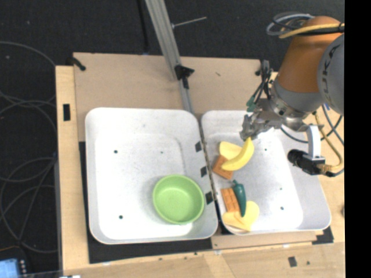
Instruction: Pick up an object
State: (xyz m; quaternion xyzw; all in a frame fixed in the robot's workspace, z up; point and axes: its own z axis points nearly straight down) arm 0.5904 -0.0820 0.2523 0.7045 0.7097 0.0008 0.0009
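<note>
No readable text — no labels, numbers.

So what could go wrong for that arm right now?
The gripper sits at the very tip of the banana, so it might slip or swing loose if lifted. The banana also lies against a yellow piece and an orange block, which could get dragged along. All this is close to the right bin's wall.

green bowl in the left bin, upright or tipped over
Upright. The green bowl sits on its base in the left bin, its round opening facing up so the inside shows, with nothing in it.
</note>
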